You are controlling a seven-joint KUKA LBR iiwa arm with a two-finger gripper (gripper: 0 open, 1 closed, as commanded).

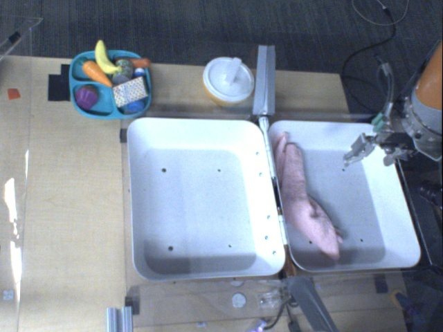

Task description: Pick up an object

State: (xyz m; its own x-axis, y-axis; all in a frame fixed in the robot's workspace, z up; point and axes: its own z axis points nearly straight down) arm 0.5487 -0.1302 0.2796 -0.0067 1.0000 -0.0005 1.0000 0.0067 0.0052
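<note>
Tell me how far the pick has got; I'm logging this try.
Nothing looks done: the pink cloth lies along the left side of the right bin. In hand: the hand is over that bin's upper right, apart from the cloth. Left: reaching the cloth, gripping, lifting.

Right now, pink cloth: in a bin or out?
In. The pink cloth lies bunched along the left wall of the right bin, apart from the gripper at the upper right.
</note>
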